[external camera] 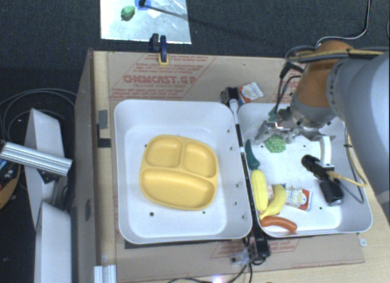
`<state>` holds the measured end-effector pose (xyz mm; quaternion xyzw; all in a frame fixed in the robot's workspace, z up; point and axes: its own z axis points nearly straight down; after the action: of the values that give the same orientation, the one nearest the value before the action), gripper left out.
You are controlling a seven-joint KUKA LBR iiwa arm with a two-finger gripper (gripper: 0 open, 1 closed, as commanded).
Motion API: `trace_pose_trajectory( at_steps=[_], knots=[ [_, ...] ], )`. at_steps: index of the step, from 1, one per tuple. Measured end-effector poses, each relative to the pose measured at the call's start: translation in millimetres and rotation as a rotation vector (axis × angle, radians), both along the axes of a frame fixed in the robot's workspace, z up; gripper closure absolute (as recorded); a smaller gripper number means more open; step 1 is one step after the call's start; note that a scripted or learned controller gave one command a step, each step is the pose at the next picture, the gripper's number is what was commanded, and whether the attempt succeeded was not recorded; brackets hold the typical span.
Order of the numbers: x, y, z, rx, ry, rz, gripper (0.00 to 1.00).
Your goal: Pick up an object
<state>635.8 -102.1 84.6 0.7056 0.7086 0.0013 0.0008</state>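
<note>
The orange plastic sausage (279, 224) lies lower right; my gripper (275, 128) hovers above the small, light, knobbly green broccoli toy (275, 145), its opening indiscernible.

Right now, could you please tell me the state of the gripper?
Gripper: above the green object in the right bin; open or shut cannot be told.

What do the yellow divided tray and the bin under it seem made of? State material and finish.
Yellow divided tray: likely moulded plastic, smooth semi-matte, with soft rounded compartments. Left bin: probably thin formed white plastic, slightly glossy, with rounded corners.
</note>
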Motion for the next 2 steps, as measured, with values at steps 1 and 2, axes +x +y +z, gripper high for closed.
trace_pose_trajectory(
  at_steps=[1, 2],
  knots=[
    [29, -1, 23, -0.001, -0.001, 0.001, 0.00],
    [3, -19, 0, -0.002, 0.002, -0.002, 0.00]
  ],
)
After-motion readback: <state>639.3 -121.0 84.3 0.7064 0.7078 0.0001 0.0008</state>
